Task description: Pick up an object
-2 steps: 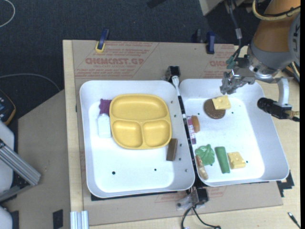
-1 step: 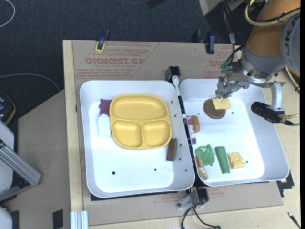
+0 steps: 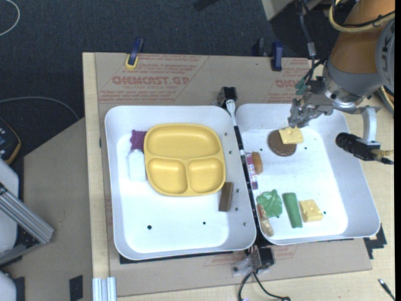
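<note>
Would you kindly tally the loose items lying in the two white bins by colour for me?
Yellow: 3 — divided plastic plate, pale block, cheese-like block
Green: 2 — leafy piece, cylinder
Brown: 3 — round disc, flat bar, small stick
Purple: 1 — item
White: 1 — bottle
Total: 10

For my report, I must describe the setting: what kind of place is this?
Probably a robotics lab bench: a robot arm reaches over two white bins of toy food on a clamped board, with loose cables around.
</note>
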Tool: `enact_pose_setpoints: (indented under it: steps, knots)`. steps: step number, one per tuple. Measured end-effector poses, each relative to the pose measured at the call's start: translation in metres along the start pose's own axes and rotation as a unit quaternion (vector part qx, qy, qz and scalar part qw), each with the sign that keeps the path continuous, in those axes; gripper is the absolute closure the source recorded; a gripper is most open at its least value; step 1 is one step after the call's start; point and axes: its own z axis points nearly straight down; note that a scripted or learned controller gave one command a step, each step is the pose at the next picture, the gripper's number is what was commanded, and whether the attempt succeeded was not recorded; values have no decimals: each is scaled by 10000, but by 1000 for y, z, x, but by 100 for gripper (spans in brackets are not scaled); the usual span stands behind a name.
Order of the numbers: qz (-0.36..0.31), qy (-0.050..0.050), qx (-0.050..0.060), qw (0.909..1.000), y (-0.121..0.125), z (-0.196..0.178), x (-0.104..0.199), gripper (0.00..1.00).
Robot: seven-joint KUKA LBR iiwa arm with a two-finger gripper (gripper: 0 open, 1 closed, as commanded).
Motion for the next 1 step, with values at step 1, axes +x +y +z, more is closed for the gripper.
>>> enact_pose_setpoints:
  steps: [1]
  knots:
    - [-14, 6, 4, 10000, -4, -8, 18, 100]
